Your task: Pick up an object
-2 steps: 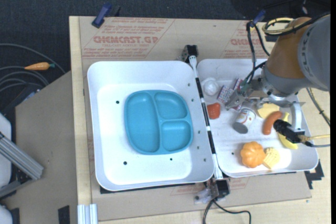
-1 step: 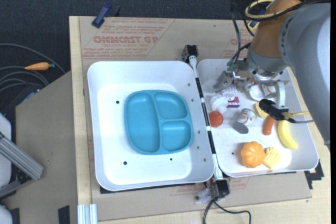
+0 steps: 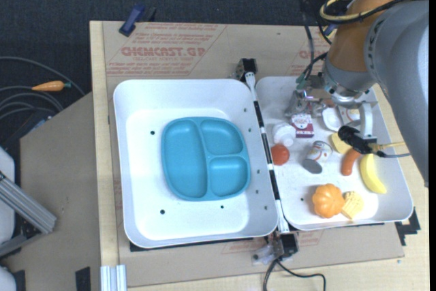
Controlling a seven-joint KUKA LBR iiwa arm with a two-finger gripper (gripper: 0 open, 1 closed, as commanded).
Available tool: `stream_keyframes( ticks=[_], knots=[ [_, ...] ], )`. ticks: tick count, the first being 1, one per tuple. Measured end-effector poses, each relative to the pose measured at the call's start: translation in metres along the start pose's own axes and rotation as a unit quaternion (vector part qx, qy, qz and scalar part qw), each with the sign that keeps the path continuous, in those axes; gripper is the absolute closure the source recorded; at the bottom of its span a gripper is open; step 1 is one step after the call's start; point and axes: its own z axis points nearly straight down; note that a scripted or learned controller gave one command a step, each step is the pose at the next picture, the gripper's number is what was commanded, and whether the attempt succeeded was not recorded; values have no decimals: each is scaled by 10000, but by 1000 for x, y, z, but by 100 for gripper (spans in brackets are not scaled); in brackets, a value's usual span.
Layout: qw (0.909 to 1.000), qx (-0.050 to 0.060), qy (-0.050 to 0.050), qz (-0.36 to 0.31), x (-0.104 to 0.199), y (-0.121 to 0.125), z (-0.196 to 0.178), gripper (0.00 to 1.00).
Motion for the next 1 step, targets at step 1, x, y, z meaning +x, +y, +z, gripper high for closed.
stream_keyframes(
  ticks=[1],
  knots=[
    [10000, -3, 12, 1, 49, -68, -88, 100]
  ],
)
